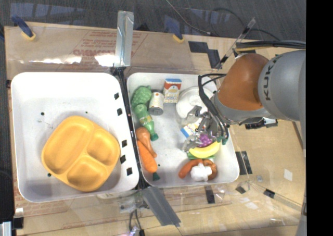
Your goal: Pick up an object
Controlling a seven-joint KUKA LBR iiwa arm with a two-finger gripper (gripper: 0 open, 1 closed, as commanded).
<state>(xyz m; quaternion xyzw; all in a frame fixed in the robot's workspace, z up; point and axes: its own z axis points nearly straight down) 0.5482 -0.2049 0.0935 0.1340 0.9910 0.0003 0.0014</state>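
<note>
The right bin [169, 164] holds several toy foods. A green vegetable [141, 96] and a small can [156, 103] lie at the back left, beside a small carton [172, 89]. A green bottle-like piece [146, 120] and two carrots [146, 151] lie along the left wall. A yellow banana [204, 150], purple grapes [206, 139] and a sausage-and-mushroom piece [197, 170] sit at the front right. My gripper [200, 128] hangs low over the bin's right half, just above the grapes and banana, near a white and blue item [187, 131].
The left bin [31, 94] holds a yellow divided tray [80, 152]. A white bowl-like piece [188, 102] sits under the arm's wrist. The grey arm with its orange band [242, 84] reaches in over the right bin's right wall. Cables trail behind the bins.
</note>
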